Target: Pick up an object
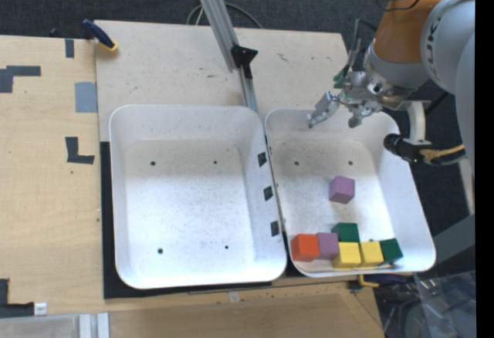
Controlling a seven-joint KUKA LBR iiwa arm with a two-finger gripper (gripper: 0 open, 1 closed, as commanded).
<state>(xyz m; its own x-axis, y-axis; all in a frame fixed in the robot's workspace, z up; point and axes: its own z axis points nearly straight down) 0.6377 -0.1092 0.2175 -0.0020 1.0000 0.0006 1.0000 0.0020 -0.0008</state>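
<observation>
Arm enters from 3 o'clock; grey body w/ orange band (413, 16) above wrist. Claw (337, 114) sits over the far rim of the right bin (401, 197), approx. 12 o'clock of that bin. Claw state: released, fingers spread apart, nothing between them.

Right bin contents:
- Purple cube (341, 189) lies alone near bin centre, at 6 o'clock from claw, well apart from it.
- Cluster along the near wall, 6 o'clock of bin: orange cube (305, 246), lilac cube (327, 244) touching it, dark green cube (347, 232) just behind, yellow cube (349, 255), 2nd yellow cube (371, 253) beside it, green cube (391, 250) at the 3 o'clock end.

Left bin (123, 174) sits beside right bin at 9 o'clock; walls touching or nearly so.

Desk (154, 51): a metal rail (216, 5) runs diagonally from 12 o'clock toward the gap between bins. Blue-yellow tool (99, 35) lies at approx. 10 o'clock of left bin.
</observation>
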